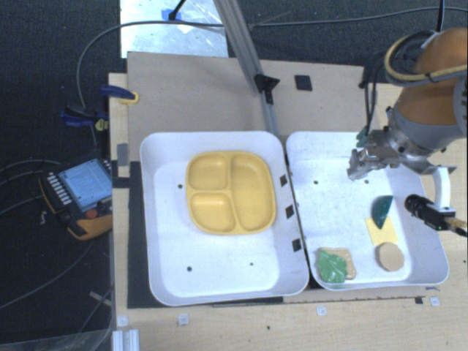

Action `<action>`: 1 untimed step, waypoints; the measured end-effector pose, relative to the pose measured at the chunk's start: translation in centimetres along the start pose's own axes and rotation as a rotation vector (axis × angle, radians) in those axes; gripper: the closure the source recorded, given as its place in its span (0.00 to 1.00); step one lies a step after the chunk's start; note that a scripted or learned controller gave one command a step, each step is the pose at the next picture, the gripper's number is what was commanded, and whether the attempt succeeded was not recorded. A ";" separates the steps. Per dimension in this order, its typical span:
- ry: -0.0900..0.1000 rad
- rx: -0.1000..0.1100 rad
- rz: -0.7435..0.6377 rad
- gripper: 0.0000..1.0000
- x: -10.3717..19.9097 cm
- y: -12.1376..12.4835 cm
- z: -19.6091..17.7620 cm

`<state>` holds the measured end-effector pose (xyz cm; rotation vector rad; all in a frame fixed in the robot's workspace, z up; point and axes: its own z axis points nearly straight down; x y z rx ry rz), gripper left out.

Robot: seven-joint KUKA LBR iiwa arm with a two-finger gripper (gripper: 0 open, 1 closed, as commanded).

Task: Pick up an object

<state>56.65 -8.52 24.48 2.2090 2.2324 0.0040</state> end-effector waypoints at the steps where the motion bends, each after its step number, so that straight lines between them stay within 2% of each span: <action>1: 0.001 -0.001 -0.001 1.00 5.3 1.6 -0.5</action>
